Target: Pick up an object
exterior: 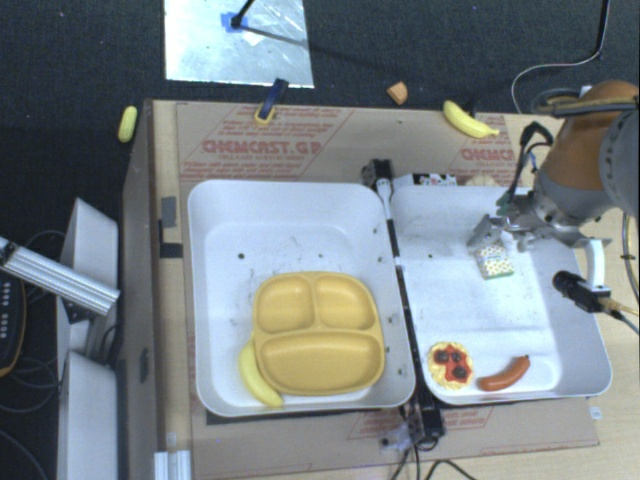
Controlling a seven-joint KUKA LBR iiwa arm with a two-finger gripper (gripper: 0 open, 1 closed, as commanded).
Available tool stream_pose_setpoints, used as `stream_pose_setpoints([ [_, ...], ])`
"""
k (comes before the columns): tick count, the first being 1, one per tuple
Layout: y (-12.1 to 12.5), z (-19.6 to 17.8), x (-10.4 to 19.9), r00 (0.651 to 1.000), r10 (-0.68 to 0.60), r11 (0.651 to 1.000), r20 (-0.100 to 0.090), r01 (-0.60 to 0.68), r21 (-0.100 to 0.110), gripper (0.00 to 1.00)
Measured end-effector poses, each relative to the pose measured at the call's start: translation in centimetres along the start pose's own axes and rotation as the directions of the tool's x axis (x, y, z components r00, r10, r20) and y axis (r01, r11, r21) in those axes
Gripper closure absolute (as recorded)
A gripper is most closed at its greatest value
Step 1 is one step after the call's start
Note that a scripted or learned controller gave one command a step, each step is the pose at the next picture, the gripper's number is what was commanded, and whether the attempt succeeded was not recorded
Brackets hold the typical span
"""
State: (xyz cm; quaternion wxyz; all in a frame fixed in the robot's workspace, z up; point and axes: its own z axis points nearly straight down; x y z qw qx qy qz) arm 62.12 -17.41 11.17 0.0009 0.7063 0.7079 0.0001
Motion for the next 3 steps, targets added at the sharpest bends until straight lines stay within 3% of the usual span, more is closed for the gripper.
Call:
stream_pose_setpoints([
  [1, 0.1, -1.1, 0.0, 1.0, -0.002, 1.0, 0.001, 0.002, -0.004, 1.0],
  [2, 0.1, -1.1, 0.0, 1.0, -0.002, 1.0, 0.001, 0.002, -0.003, 0.0],
  [3, 0.4, 1.4, -1.2, 1.0, 0.001, 1.0, 0.0, -0.001, 0.0, 0.0],
])
